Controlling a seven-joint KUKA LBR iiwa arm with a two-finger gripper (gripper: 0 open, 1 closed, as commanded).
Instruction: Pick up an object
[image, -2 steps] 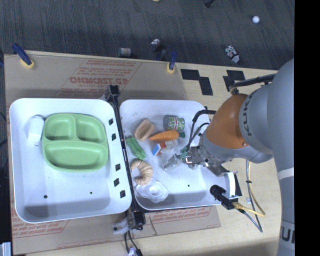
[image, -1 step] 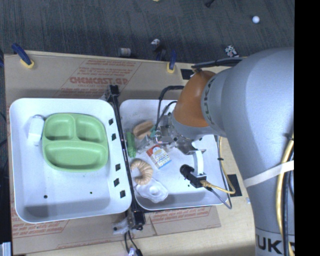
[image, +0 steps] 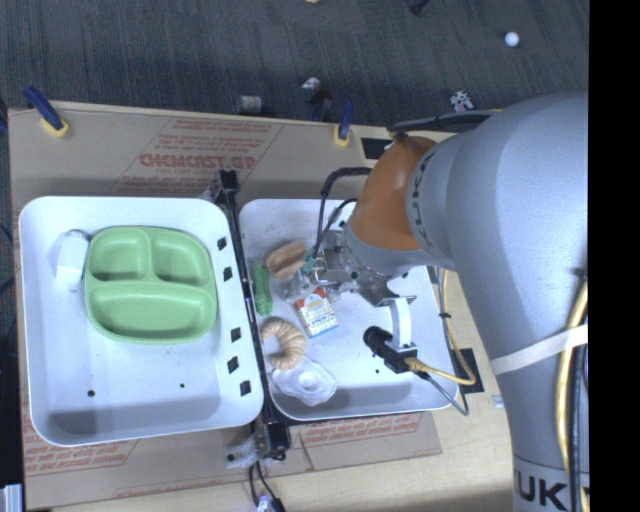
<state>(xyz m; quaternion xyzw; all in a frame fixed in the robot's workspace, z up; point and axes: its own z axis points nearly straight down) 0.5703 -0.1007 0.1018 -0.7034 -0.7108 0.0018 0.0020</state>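
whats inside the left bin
The left bin holds a green divided plate, its three compartments bare, and a small white object beside its left edge. Whatever lies under the plate is covered.

Showing smooth white plastic bins (image: 50, 400), a matt green plastic divided plate (image: 150, 285), printed brown cardboard (image: 190, 155) beneath, and glossy grey arm casing (image: 510, 210) with an orange band (image: 385, 205).

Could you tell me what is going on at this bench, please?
The grey arm with the orange band reaches from the right over the right white bin, which holds a tan ring-shaped pastry, a small printed card and other small items. The left white bin holds a green divided plastic tray. Nothing looks lifted yet.
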